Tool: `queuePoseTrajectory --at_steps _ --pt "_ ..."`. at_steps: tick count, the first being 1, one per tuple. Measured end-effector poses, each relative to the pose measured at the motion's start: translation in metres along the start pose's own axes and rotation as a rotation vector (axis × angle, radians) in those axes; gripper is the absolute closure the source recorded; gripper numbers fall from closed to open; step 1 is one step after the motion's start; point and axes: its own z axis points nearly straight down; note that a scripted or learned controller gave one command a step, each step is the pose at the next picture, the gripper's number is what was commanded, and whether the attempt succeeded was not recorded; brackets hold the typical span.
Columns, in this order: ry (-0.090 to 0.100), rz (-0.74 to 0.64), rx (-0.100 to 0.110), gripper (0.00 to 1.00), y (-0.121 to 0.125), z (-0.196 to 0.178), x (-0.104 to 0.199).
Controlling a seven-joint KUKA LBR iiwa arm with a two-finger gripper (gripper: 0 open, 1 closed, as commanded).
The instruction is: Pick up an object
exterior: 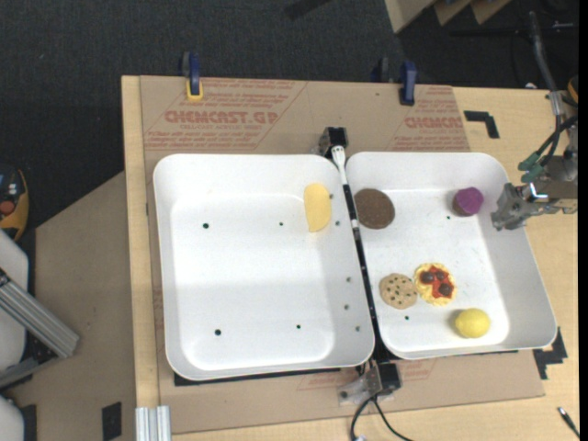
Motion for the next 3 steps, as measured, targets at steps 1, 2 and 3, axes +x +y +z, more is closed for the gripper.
queuePoseTrajectory --at_steps 1,2,3 --pt "-0.001 -0.006 -0.019 1.0 0.001 -0.194 0.031" --pt "0.003 -0.007 0.02 1.0 0.005 0.05 0.106" --pt "0.002 0.004 0.007 1.0 -0.001 0.065 0.039"
